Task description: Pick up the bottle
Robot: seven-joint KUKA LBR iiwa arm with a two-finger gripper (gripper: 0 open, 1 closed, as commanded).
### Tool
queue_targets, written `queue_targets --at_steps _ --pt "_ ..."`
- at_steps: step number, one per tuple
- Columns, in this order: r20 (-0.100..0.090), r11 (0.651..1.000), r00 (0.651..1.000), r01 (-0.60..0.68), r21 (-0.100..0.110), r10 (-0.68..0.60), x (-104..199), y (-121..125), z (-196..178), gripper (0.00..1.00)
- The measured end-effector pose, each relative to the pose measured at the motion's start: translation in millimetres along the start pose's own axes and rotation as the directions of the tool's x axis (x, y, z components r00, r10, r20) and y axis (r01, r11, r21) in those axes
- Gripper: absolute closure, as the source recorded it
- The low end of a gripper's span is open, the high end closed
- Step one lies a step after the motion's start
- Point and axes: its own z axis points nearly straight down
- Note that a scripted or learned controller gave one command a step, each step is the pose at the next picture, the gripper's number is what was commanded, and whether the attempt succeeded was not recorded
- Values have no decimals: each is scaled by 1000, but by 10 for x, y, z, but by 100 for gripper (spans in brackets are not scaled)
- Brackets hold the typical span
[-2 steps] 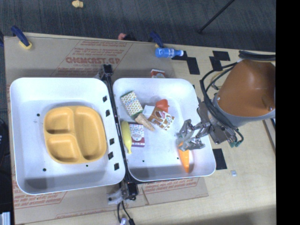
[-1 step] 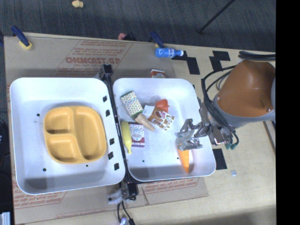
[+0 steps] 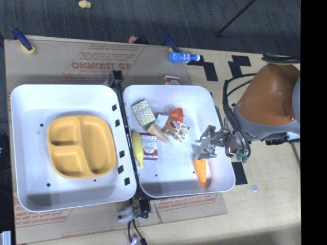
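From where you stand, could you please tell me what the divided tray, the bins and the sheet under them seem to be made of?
The yellow divided tray looks like moulded plastic, matte, with soft rounded compartment edges. The left bin and the right bin look like smooth white plastic with a faint sheen, though coated metal can't be ruled out. The sheet beneath looks like brown cardboard, dull, with red print.

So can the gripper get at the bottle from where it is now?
Probably not directly. The gripper is low inside the right bin, above the carrot, while the bottle lies outside on the bench beyond the bin's far rim. Nothing crowds the bottle, but the arm would have to lift over the rim.
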Motion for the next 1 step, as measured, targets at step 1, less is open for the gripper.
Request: queue_targets --at_steps 1 --pt "-3 990 990 142 -1 -142 88 -42 644 100"
